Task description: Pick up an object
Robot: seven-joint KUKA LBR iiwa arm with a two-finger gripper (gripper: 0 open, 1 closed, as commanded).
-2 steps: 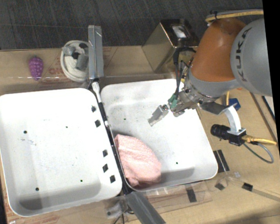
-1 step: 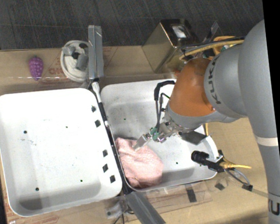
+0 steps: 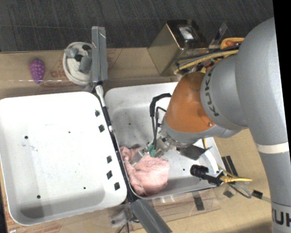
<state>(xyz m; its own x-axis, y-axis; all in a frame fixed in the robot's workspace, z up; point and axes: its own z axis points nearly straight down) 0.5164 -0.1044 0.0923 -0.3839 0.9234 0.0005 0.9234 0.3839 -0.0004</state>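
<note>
Right bin (image 3: 133,96): we're at the grasp step, gripper (image 3: 154,149) low beside the pink lump (image 3: 149,174), grip state we can't tell, next we clamp and lift.

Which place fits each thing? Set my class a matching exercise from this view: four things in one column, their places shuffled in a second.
Things
1. pink cloth
2. purple object
3. white coil
4. brown box

Places
A. outside the right bin, above its top edge
B. inside the right bin, lower left corner
C. outside the left bin, above its top left corner
D. beside the grey bar, above where the bins meet

Pairs: 1-B, 2-C, 3-D, 4-A
</note>
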